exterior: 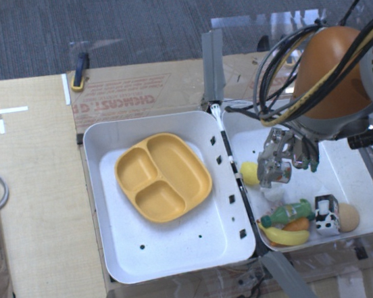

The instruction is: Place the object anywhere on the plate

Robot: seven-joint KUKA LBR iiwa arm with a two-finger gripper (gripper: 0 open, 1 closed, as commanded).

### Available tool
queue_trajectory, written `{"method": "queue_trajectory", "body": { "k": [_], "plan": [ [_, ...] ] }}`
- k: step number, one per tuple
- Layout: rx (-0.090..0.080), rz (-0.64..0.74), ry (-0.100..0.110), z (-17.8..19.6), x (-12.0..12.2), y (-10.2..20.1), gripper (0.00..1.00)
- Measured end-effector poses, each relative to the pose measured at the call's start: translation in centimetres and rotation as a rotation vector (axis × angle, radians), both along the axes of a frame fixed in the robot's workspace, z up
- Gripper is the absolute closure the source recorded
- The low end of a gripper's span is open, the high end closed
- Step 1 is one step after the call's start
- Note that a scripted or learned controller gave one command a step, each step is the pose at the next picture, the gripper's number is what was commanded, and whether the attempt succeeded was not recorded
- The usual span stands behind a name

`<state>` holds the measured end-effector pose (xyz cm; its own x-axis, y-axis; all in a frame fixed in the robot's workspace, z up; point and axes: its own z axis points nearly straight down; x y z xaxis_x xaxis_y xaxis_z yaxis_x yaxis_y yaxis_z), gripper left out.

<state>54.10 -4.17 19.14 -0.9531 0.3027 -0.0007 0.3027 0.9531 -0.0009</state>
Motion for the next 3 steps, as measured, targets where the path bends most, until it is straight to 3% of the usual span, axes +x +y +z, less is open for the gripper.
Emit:
{"method": "queue_trajectory", "body": {
  "k": [1,2,3],
  "plan": [
    [0.000,0.102,-0.002,2.4,-2.6,-5.1,1.00],
    [0.001,0.029,-0.002,2.2,4.0,0.8,1.00],
    [0.000,0.027,-0.005,3.2,4.1,0.7,1.00]
  ]
}}
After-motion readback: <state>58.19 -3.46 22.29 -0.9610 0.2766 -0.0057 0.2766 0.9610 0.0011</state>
